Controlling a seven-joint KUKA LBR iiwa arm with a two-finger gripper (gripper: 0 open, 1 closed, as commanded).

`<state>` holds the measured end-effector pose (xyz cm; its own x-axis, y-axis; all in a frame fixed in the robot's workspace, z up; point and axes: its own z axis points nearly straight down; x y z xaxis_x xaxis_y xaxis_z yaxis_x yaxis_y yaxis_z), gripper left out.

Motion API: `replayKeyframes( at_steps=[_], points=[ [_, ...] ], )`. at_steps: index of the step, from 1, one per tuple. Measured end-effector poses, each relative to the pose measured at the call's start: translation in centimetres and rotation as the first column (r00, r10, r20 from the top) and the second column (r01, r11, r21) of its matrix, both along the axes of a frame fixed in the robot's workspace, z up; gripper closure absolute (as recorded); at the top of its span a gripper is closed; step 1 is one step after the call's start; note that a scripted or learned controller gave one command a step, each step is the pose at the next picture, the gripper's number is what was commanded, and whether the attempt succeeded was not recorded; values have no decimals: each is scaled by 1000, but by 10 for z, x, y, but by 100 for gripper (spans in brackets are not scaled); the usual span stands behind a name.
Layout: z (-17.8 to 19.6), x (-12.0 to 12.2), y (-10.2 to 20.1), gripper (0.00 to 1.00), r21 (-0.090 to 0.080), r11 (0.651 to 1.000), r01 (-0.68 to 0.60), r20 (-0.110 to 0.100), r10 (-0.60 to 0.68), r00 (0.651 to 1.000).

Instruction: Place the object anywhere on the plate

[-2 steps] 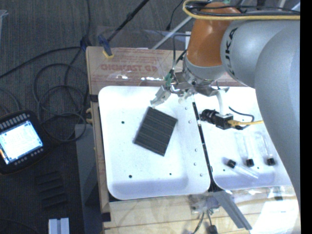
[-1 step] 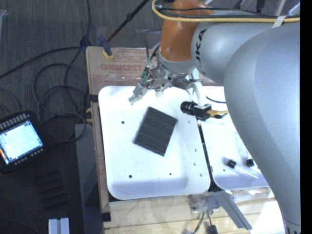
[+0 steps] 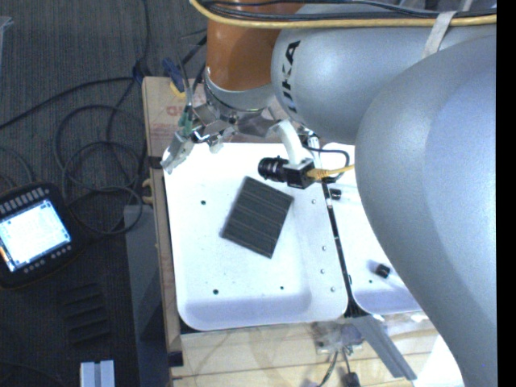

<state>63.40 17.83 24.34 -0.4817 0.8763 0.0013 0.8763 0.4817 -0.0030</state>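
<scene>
A dark grey ribbed rectangular plate [image 3: 258, 217] lies tilted in the middle of the left white bin [image 3: 210, 297]. My gripper [image 3: 174, 156] hangs over the far left corner of that bin, up and left of the plate and apart from it. I see nothing clearly held in it. A small dark object [image 3: 380, 270] rests in the right bin [image 3: 379, 301], close to the arm's big grey body, which hides most of that bin. A black cylindrical part [image 3: 279, 170] on the wrist sits just above the plate's far edge.
The grey arm [image 3: 419, 111] with its orange band [image 3: 242, 31] covers the upper right. The wooden bench edge [image 3: 242, 353] runs along the front. A lit teach pendant [image 3: 32, 232] and cables [image 3: 89, 151] lie on the floor to the left.
</scene>
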Motion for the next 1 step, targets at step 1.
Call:
replayKeyframes(
  at_steps=[1],
  points=[
    [12, -59, 32, 0, 0, 1000, -6, -1, 6, 1000]
  ],
)
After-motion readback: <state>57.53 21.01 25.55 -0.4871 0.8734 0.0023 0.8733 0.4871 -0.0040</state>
